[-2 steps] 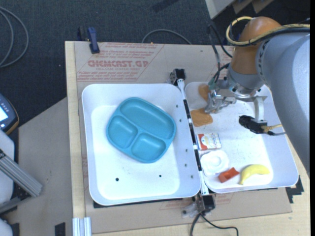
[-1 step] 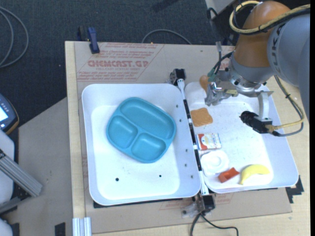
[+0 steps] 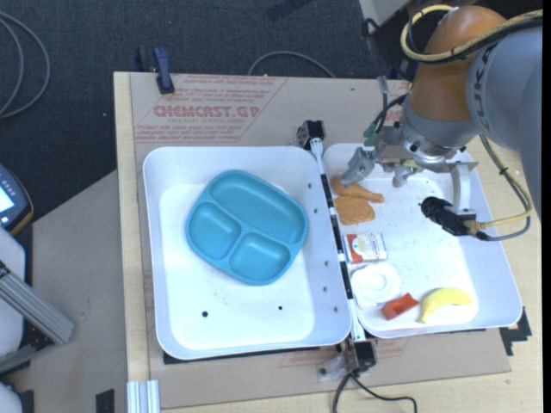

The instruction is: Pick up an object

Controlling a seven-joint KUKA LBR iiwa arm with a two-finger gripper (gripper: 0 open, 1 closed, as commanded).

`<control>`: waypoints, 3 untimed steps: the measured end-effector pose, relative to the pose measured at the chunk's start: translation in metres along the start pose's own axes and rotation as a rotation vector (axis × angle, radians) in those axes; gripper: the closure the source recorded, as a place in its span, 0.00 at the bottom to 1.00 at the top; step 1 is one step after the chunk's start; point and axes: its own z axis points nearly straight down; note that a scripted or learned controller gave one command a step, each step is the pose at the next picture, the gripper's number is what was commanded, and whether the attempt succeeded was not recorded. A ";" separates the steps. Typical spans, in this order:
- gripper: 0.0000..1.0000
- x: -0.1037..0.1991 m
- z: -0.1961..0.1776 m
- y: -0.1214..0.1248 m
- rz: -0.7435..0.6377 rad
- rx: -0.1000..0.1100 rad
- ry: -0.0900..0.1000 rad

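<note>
My gripper (image 3: 377,172) hangs over the far left part of the right bin (image 3: 495,269), its two grey fingers (image 3: 353,169) spread apart, open, with nothing between them. Just below its left finger lie flat tan food pieces (image 3: 355,205). Further toward the front are a small red-and-white carton (image 3: 367,247), a white round cup (image 3: 376,282), a red block (image 3: 399,305) and a yellow banana (image 3: 445,302).
The left bin (image 3: 164,231) holds a blue divided plate (image 3: 247,225). A black part on a cable (image 3: 444,216) hangs from the arm over the right bin. The ridge between the bins (image 3: 334,231) runs just left of the gripper.
</note>
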 end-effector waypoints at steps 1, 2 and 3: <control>0.00 -0.048 0.043 -0.017 0.006 0.005 -0.001; 0.00 -0.050 0.103 0.022 0.001 0.003 0.000; 0.00 -0.043 0.100 0.054 -0.001 -0.007 -0.002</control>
